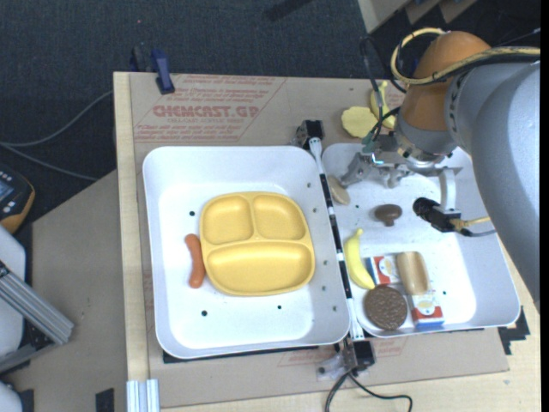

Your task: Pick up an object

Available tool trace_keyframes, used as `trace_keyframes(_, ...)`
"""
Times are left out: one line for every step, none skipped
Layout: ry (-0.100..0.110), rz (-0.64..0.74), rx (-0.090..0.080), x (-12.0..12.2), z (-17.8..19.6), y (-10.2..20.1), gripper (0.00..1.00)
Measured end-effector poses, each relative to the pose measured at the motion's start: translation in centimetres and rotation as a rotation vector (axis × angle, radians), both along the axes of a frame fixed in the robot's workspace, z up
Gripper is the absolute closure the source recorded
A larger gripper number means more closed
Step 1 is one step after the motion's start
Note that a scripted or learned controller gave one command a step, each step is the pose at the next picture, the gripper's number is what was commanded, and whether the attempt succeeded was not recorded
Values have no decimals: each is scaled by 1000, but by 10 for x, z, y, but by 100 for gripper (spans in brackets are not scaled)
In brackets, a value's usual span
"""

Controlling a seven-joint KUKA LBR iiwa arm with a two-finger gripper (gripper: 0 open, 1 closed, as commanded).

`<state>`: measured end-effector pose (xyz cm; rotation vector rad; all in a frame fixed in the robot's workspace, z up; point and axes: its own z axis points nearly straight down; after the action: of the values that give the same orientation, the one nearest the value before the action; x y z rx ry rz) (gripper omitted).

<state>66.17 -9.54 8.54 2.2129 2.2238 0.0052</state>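
My fingers, whose opening I cannot tell, hover just beyond a small brown mushroom-like toy; it looks light, rigid, best pinched across its cap.

A dark blue-grey carpet covers the floor on the far and left sides. The tabletop is pale brown board with red printed lettering. A grey cable trails across the carpet at left. Light falls evenly.
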Motion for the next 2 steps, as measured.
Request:
trace_keyframes(10,-9,0,-47,-1,-38,0)
trace_keyframes(5,-4,0,-44,10,-35,100)
